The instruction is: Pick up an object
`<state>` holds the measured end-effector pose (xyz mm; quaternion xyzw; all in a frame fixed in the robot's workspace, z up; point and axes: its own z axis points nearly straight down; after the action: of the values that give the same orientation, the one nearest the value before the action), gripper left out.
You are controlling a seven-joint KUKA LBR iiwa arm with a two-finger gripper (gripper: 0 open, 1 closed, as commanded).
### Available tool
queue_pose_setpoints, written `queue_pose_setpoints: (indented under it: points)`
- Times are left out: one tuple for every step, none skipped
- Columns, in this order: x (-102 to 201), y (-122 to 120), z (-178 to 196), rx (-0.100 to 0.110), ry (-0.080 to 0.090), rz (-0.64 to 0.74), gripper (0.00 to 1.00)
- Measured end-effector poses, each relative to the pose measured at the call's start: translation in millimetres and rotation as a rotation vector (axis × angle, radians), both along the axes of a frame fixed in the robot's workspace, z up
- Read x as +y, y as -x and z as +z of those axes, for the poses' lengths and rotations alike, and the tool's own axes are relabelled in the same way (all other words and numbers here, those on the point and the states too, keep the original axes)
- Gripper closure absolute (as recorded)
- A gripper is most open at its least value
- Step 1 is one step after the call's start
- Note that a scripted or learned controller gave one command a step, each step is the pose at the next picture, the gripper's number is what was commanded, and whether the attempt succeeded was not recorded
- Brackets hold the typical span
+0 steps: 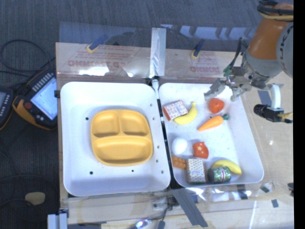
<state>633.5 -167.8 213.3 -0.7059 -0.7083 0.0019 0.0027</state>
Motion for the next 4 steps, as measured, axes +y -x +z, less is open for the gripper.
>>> queue_pose_setpoints:
  points:
    - [0.0, 0.0, 0.0, 0.000, 0.000, 0.000, 0.00]
    - [-30.4, -34.3, -69.9, 0.001, 0.004, 0.046, 0.00]
    - [-41.4, -36.7, -120.4, 0.004, -0.013, 0.116, 0.00]
    - [-54.3, 9.2, -64.9, -0.002, 0.000, 0.069, 0.00]
